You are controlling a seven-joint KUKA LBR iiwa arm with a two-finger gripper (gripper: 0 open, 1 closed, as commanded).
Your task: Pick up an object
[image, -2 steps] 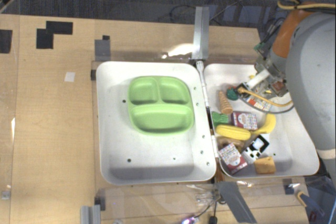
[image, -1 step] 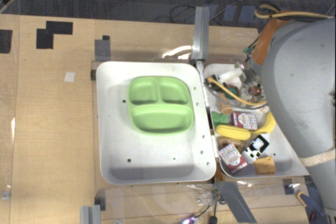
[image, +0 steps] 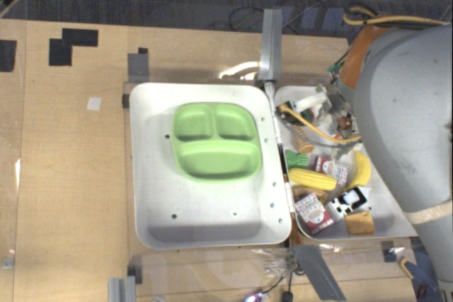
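1. Labels: the red-and-white carton (image: pixel 311 212), down and to the right of the green plate (image: pixel 214 140), has print on its face that is too small to read. Same for the small red-and-white packet (image: pixel 333 168) just right of the plate's lower edge.
2. Gripper (image: pixel 322 104): sits right of the plate's top edge, low over the clutter in the right bin (image: pixel 388 221). It is a blur of white, green and dark parts, so I can't tell whether it's open, closed or holding anything.
3. The grey arm (image: pixel 407 124) covers the whole right side of that bin, and whatever lies under it is hidden.
4. Pickable items are all in the right bin, right of the plate:
   - Corn cob (image: pixel 311 179): yellow, bumpy, lying flat, nearest the plate's lower right corner.
   - Banana (image: pixel 363 167): smooth and curved, further right, with its far end running under the arm.
   - Black-and-white block (image: pixel 350 200): boxy, below the banana.
   - Brown block (image: pixel 359 223): matte, roughly cubic, touching the black-and-white block from below.
   - Tan ribbed piece (image: pixel 304 146): just above the corn. I can't identify it.
5. Plate: glossy green plastic with rounded corners and three compartments (two small, one wide). It lies flat, alone, near the middle of the left bin (image: pixel 152 173).
6. Both bins are shallow white plastic with rounded corners, set edge to edge on a pale wood bench (image: pixel 64 173).
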